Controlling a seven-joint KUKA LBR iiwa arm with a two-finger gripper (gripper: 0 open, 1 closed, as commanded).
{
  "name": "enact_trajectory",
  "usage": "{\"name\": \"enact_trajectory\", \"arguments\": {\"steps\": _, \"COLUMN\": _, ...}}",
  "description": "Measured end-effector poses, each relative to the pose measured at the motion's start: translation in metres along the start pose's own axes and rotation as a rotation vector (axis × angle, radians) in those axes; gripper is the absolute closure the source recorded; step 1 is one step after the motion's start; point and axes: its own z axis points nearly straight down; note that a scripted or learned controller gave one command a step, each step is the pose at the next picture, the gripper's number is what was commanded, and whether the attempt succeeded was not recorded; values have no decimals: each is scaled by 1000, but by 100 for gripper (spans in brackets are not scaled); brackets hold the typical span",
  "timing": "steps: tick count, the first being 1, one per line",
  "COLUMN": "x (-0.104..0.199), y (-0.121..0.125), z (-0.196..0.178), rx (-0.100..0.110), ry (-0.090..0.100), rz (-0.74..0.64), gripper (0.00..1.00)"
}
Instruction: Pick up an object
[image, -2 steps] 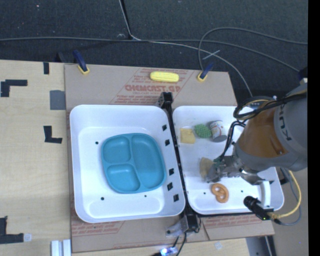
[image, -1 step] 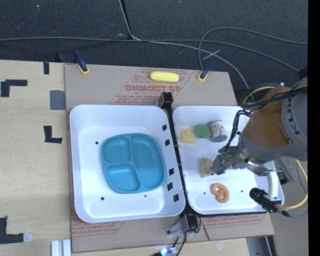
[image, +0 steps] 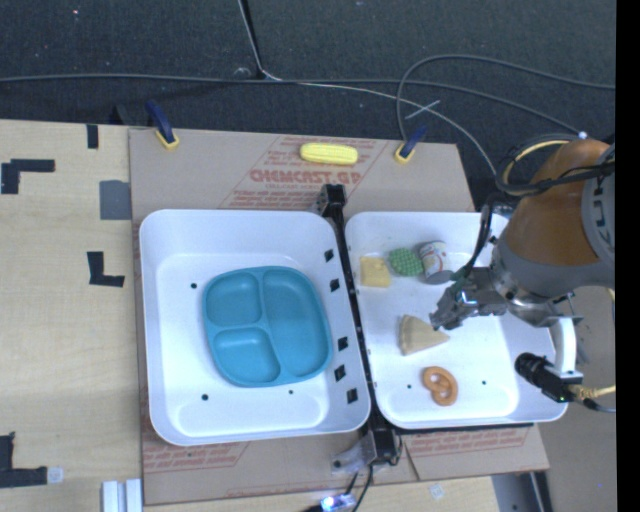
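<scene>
Approach step, judged: the arm (image: 555, 225) had the gripper (image: 447, 312) low in the right bin (image: 500, 400); whether it was apart or together could not be told. Just beside the gripper, below-left, lay a tan wedge (image: 420, 335), pale and triangular. Next move calls for centring over it.

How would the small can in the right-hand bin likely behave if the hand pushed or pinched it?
The small can appears to lie on its side, so a sideways nudge would probably roll it. Its surface looks smooth and rigid, so it might slip from a shallow pinch. It rests against the green item, which could shift along with it.
</scene>
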Motion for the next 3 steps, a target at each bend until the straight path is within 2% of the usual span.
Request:
{"name": "enact_trajectory", "arguments": {"steps": 1, "x": 0, "y": 1, "z": -52, "rx": 1, "ry": 0, "rz": 0, "gripper": 100}}
{"name": "enact_trajectory", "arguments": {"steps": 2, "x": 44, "y": 12, "z": -40, "rx": 5, "ry": 1, "rz": -1, "gripper": 100}}
{"name": "enact_trajectory", "arguments": {"steps": 3, "x": 87, "y": 34, "z": -29, "rx": 5, "ry": 1, "rz": -3, "gripper": 100}}
